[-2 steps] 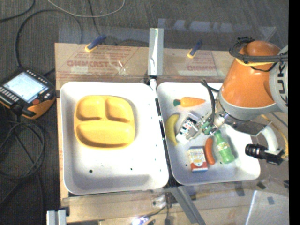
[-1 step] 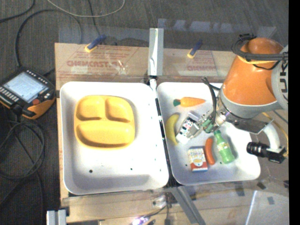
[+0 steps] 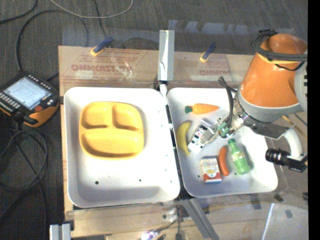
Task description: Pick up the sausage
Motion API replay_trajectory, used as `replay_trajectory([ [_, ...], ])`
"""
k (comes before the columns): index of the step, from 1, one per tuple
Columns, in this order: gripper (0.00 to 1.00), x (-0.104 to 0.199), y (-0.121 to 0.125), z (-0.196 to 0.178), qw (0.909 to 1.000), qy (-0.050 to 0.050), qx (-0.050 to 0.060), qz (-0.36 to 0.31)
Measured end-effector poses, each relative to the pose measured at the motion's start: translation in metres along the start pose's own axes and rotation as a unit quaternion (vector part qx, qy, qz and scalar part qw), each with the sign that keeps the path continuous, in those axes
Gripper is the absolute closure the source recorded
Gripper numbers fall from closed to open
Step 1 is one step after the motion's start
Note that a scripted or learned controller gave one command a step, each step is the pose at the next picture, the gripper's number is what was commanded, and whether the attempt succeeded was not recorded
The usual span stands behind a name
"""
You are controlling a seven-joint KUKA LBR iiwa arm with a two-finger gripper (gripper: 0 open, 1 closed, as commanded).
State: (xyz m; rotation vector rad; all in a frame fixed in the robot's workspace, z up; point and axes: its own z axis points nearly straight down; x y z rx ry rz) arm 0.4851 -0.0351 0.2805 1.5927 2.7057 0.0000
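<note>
The sausage (image 3: 223,162) is a short red-orange link lying in the right bin (image 3: 260,184), between a small juice carton (image 3: 211,169) and a green bottle (image 3: 239,157). My gripper (image 3: 200,136) hangs low over the middle of the right bin, up and to the left of the sausage, next to the banana (image 3: 183,137). Nothing shows in its grasp. The orange wrist band (image 3: 272,79) covers the bin's upper right part.
A carrot (image 3: 202,109) lies at the back of the right bin. The left bin (image 3: 85,189) holds a yellow divided plate (image 3: 112,129). A teach pendant (image 3: 27,98) and cables lie on the floor at the left.
</note>
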Motion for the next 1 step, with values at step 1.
replay_trajectory([
  [1,1.0,-0.0265,-0.0158,0.0286,0.9997,0.0,0.001,-0.024],
])
